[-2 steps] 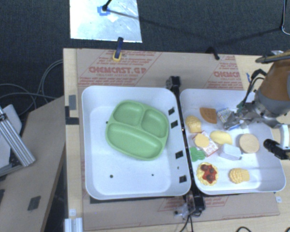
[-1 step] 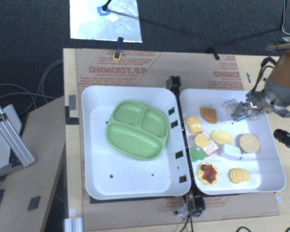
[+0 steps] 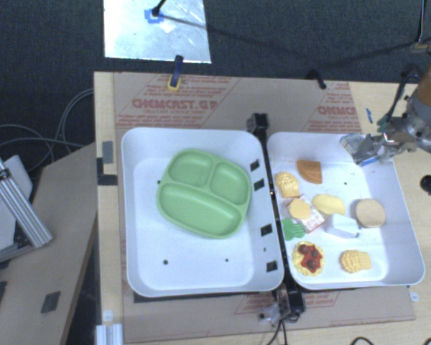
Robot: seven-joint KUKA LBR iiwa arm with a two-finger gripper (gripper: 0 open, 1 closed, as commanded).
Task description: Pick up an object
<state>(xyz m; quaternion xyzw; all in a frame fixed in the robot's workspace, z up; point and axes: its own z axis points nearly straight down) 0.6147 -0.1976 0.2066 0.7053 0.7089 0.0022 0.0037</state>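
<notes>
The tool (image 3: 360, 148) hangs over the far right corner of the right bin (image 3: 402, 214), at the end of the grey arm (image 3: 427, 113) reaching in from the right. Whether it is spread or closed cannot be told from this angle, and nothing can be seen held in it.

The toy foods lie in the right bin, all nearer the camera than the tool. Closest to the tool is the orange wedge (image 3: 310, 170), a little to its left and below. Further from the tool sit the yellow lemon shape (image 3: 329, 204), the round tan bun (image 3: 370, 213), the corn piece (image 3: 354, 261) and the small pizza slice (image 3: 308, 258).

The green divided plate (image 3: 205, 192) lies in the left bin (image 3: 140, 214), well apart from the tool.
</notes>
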